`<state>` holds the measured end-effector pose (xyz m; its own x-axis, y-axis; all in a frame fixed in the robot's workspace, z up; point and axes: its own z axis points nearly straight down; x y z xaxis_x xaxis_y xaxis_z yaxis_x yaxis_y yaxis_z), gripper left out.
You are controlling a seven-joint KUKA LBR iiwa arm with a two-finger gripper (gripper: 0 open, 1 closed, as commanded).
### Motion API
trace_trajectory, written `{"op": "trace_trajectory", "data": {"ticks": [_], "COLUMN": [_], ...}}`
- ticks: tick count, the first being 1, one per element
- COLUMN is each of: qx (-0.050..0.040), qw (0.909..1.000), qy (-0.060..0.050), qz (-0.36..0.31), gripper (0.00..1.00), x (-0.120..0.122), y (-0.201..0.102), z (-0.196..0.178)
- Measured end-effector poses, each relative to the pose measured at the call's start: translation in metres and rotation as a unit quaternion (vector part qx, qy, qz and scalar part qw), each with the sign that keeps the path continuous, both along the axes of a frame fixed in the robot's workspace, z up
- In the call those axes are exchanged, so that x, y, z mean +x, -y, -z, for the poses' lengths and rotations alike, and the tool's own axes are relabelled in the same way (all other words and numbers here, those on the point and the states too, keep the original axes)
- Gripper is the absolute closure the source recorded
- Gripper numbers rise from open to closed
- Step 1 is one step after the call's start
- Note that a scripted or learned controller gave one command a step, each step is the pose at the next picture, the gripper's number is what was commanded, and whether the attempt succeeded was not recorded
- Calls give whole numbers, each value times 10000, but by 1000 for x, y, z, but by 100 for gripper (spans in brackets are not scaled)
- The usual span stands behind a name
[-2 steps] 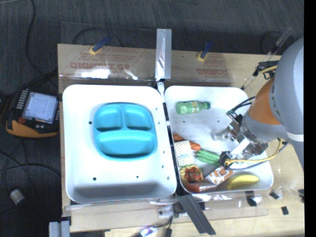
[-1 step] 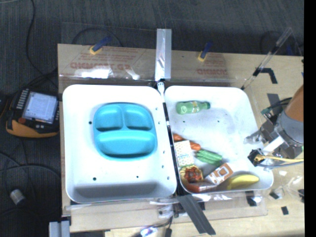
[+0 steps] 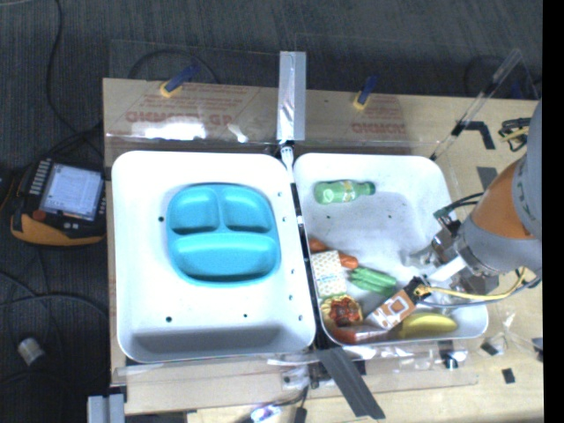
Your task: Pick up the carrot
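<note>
The carrot [image 3: 347, 260] is a small orange piece in the right bin [image 3: 414, 173], by the divider between the bins and partly tucked behind a white patterned packet [image 3: 328, 274]. My gripper [image 3: 425, 270] reaches in from the right over the bin's right side. It hovers about ninety pixels to the right of the carrot, above an orange box [image 3: 396, 307] and a banana [image 3: 427, 325]. Nothing shows in its grasp.
A green bottle [image 3: 345, 190] lies at the back of the right bin. A green vegetable [image 3: 373, 279] and a red-brown item [image 3: 342, 310] crowd the front beside the carrot. The left bin [image 3: 141, 324] holds a blue divided plate [image 3: 222, 233].
</note>
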<state>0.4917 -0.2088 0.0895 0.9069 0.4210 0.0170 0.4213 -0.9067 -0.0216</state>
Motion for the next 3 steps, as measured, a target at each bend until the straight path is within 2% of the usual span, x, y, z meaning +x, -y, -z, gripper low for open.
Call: {"op": "trace_trajectory", "data": {"ticks": [1, 2, 3], "qx": [-119, -175, -141], "qw": [9936, 9948, 9975], "qy": [25, -3, -68], "qz": [1123, 1008, 696], "gripper": [0, 0, 0], "x": [-1, 6, 4], "y": [0, -12, 16], "z": [0, 0, -100]}}
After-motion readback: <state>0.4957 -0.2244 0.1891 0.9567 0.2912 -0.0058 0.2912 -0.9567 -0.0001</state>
